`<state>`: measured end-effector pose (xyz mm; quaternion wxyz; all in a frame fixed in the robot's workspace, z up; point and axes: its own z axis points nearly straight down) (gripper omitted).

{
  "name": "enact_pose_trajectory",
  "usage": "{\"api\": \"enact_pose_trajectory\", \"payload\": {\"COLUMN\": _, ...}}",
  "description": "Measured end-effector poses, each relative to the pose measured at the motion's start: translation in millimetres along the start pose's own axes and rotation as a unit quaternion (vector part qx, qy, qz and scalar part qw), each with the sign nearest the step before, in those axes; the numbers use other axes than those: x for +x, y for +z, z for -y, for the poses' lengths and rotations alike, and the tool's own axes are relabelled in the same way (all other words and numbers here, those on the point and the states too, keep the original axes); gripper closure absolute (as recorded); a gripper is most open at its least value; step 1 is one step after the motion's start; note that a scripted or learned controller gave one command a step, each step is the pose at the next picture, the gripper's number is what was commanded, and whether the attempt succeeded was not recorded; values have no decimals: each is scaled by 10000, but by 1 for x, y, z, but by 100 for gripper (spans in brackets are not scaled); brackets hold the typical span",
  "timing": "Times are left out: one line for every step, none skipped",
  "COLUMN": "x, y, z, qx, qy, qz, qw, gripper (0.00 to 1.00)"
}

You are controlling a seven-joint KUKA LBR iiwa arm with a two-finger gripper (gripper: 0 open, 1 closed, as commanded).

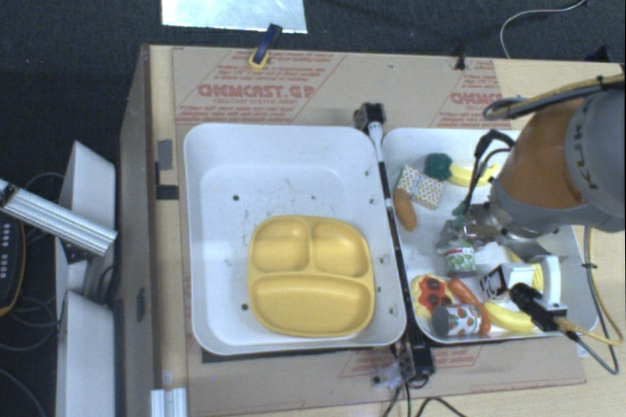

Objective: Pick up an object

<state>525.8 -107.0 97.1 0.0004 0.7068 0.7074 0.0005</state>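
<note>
Watching the feed from here: the arm (562, 165) is reaching in from 3 o'clock and hanging over the right bin (396, 143), with the end effector (468, 234) down in the clutter near the bin's middle. I can't tell how it's set from this angle, so no call on that.

The pickable stuff is all in that right bin: a green thing (436, 164) and a yellow banana-ish piece (460, 174) up at 12 o'clock, a checkered little block (421, 187), a brown sausage-like toy (404, 208) at 9 o'clock by the divider, then a red/orange pile (448, 296) and another yellow piece (509, 317) down at 6 o'clock. The left bin (210, 239) just has the yellow divided plate (311, 274).

My worry: everything's packed so close that it could land between two items and just shove them apart. The rounded toys look slippery, so a glancing close could squirt one sideways. Also there's a cable (479, 172) looping near the wrist that I'd rather not snag.
</note>
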Motion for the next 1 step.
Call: {"api": "enact_pose_trajectory", "payload": {"x": 58, "y": -114, "z": -12, "qx": -13, "qy": -14, "qz": -1, "qw": 10000, "gripper": 100}}
